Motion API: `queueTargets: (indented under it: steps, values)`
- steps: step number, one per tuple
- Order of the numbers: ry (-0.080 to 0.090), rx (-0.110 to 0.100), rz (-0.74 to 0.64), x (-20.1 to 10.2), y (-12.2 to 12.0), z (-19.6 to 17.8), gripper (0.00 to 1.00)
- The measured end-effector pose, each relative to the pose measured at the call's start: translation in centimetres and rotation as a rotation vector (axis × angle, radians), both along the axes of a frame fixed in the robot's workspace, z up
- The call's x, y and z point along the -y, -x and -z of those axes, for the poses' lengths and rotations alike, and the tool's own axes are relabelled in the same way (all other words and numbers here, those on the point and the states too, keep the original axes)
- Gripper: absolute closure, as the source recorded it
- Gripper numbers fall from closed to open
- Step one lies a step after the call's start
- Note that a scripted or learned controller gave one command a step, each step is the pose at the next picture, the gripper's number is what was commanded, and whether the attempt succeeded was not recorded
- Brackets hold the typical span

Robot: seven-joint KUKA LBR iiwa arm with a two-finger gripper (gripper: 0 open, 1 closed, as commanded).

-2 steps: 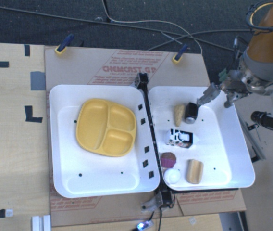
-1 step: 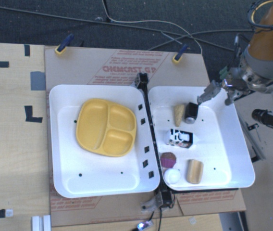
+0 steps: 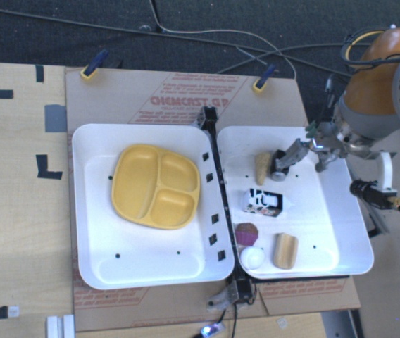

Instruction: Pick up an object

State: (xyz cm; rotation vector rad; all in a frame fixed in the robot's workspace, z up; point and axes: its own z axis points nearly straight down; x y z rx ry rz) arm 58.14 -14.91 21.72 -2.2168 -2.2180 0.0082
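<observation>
Tan, rounded, foam-looking lump (image 3: pixel 263 166) sits upper-middle of the right white bin (image 3: pixel 341 210), touching the tip of the grey two-finger gripper (image 3: pixel 279 171); can't tell whether the gripper is open or closed, nor whether it holds anything; lump likely light, soft, slightly squashy, not fragile; best pinched across its narrow width, mid-height, with modest force.

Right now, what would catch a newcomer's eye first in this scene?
The big yellow divided plate lying alone in the left bin stands out most. Next, the arm's end effector reaching into the right bin, right beside a small tan object, with several small items scattered below it.
</observation>
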Motion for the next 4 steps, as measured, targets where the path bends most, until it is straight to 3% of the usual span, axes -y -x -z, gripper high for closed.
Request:
queueTargets:
  steps: [1, 2, 3, 4]
  values:
    - [0.000, 0.001, 0.000, -0.2, 1.1, 5.8, 0.00]
    - [-0.004, 0.017, 0.002, -0.3, 0.5, 11.4, 0.00]
    - [-0.002, 0.032, -0.002, -0.5, 0.1, 9.9, 1.00]
    - [0.001, 0.010, -0.002, -1.6, -0.1, 4.8, 1.00]
